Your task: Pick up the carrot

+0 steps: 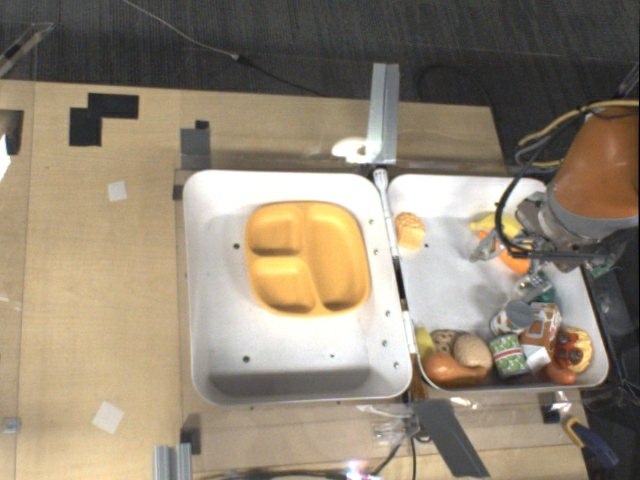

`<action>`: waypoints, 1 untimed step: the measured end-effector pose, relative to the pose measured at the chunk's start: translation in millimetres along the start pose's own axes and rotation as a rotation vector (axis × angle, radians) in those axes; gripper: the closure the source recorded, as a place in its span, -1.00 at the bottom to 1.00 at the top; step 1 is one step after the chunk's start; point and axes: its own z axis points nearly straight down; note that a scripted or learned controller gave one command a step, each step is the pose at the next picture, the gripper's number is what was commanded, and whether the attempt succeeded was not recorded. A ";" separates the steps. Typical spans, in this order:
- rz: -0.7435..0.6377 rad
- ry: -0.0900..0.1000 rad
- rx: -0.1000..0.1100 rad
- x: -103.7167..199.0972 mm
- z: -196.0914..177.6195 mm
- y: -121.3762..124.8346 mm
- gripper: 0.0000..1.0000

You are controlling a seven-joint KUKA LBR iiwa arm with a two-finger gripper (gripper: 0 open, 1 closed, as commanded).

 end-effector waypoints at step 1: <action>-0.175 -0.002 0.003 2.9 6.6 52.2 -1.00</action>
